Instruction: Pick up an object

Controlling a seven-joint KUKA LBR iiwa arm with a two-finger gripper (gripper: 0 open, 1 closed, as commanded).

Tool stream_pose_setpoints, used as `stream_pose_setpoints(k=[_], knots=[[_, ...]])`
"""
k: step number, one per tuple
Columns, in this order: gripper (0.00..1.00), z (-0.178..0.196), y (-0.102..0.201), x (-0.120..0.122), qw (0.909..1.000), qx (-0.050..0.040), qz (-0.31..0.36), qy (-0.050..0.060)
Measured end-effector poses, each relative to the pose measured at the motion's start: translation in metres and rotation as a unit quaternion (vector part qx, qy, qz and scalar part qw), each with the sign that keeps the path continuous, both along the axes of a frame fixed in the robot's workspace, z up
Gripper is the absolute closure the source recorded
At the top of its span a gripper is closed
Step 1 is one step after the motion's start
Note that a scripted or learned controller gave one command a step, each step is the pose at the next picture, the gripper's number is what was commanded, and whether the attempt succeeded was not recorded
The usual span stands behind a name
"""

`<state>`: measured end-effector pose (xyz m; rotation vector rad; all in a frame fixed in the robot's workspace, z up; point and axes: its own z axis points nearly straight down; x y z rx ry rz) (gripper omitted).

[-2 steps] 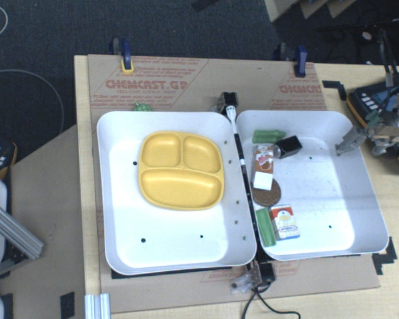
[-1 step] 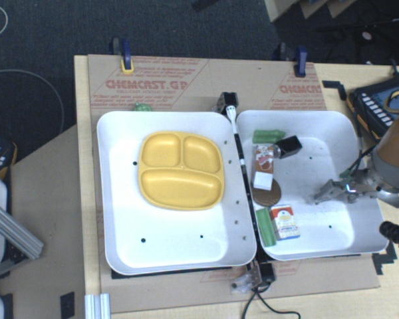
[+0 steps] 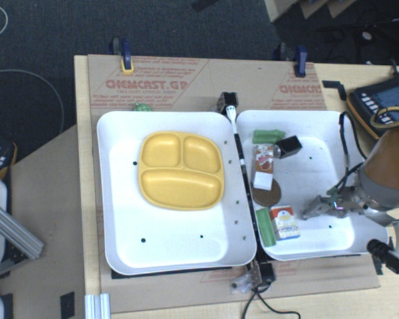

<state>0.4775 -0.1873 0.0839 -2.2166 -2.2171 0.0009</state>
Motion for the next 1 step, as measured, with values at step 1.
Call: stream_pose_setpoints(k=[1], knots=[[1.00, 0.0111, -0.0024, 0.0020, 1.0000, -0.0027, -0.001, -0.003]])
